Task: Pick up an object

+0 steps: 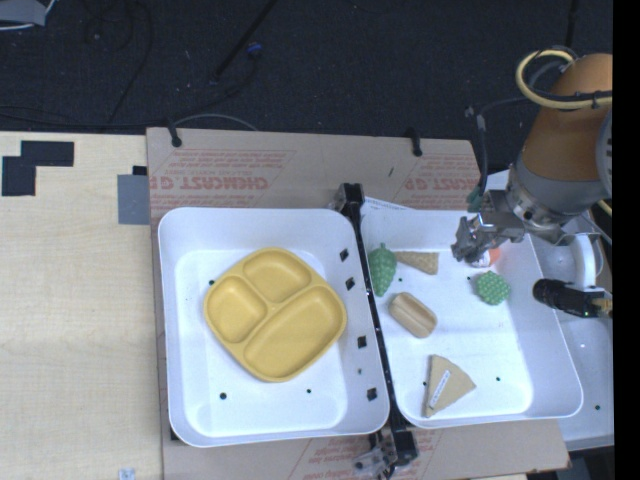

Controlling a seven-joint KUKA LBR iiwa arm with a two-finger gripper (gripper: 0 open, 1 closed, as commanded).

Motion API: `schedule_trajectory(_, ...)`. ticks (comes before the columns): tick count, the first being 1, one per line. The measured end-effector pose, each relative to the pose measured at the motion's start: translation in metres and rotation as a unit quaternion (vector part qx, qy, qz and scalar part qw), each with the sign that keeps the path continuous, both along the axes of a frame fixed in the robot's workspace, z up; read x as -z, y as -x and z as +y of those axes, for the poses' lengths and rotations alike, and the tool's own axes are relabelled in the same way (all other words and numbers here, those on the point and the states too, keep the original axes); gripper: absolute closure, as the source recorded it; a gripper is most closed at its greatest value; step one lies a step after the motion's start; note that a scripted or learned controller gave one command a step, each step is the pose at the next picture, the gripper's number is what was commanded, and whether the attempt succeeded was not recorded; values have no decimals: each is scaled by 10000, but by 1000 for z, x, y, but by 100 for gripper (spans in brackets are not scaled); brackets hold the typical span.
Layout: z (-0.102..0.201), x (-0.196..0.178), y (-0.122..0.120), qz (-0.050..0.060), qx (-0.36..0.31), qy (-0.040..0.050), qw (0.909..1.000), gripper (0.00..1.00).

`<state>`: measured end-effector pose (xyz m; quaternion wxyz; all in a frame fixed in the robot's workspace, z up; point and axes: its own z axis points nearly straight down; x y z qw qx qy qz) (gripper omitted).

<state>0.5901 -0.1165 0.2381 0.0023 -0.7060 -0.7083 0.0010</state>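
the gripper [476, 245] is poised over the right bin [520, 368], beside a green bumpy toy [492, 288]; whether it is spread cannot be told. a yellow divided plate [275, 313] is held in the left bin [200, 408].

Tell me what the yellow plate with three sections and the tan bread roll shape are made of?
The yellow three-section plate in the left white bin looks like moulded plastic: one even colour, smooth matte surface, rounded ridges. The tan bread roll shape in the right white bin is probably toy food of plastic or foam; its surface looks smooth and uniform, but the view leaves that open.
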Motion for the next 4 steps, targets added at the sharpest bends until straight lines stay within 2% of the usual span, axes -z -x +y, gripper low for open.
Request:
schedule_trajectory(1,43,9,23,7,-1,-2,10000,100)
schedule_trajectory(2,98,1,41,1,-12,-5,10000,100)
schedule_trajectory(3,142,13,52,7,-6,0,10000,100)
schedule_trajectory(4,198,5,74,9,-16,-1,10000,100)
